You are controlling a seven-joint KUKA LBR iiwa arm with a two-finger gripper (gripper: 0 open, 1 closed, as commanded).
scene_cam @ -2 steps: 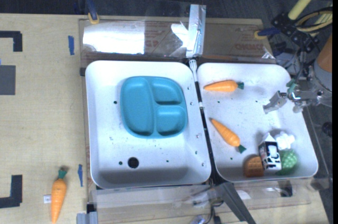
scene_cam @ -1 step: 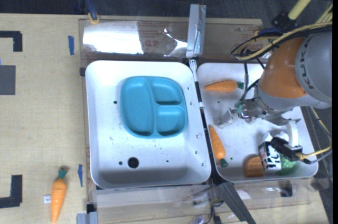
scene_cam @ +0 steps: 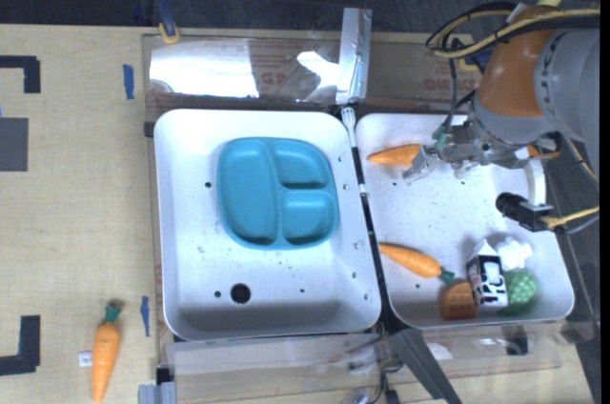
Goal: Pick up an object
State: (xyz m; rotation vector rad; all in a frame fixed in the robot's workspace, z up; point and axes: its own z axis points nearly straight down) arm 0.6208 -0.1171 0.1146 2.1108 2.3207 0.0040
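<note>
The arm (scene_cam: 538, 78) reaches across the right bin (scene_cam: 562, 297), which sits toward the desk's (scene_cam: 67, 231) right edge, and its pincer (scene_cam: 426, 159) hangs over that bin's far-left corner beside a carrot (scene_cam: 396, 155); the step looks like closing in for a grasp. The carrot, orange, tapered and lying flat, touches or nearly touches the pincer tips. Whether the pincer is open or closed cannot be told, so the next move probably calls for settling over the carrot's middle and closing.

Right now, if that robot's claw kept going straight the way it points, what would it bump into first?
Probably the orange toy carrot at the right white bin's far side; the gripper points at it, though its height is unclear.
</note>
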